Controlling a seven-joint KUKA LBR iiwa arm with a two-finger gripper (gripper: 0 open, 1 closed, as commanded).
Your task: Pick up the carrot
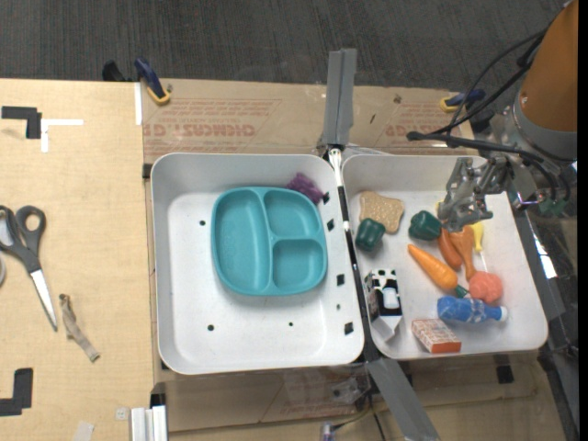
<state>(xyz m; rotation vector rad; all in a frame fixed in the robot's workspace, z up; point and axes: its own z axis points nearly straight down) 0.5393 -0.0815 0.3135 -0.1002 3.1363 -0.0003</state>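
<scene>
Orange plastic carrots lie in the right-hand white bin (528, 333), toward its right wall: one tapered orange carrot (432, 267) rests slantwise near the bin's middle, point toward the far left, and a second, stubbier orange piece (451, 246) lies just beside it, directly below the metal two-finger gripper (462, 211). The gripper hangs over the far right part of this bin; whether it is spread or closed cannot be told at this angle, and nothing is visibly held. Around the carrots sit a dark green rounded pepper-like piece (424, 225), a yellow-and-orange slender piece (477, 239), a pink-orange knobbly ball (487, 288), a blue bottle-shaped toy (470, 312) and a small red-and-white box (436, 335) near the front edge. Toward the bin's left wall are a tan slice of toy bread (381, 210), a second dark green lump (368, 234) and a black-and-white carton (387, 294). The left-hand white bin (175, 329) carries a teal divided plate (270, 240) with a small purple item (306, 187) at its far edge. Step in hand, as judged: the approach, with the grasp not yet made. The next move calls for descent onto one carrot body, aligned across its width, clear of the crowding green and yellow neighbours.
</scene>
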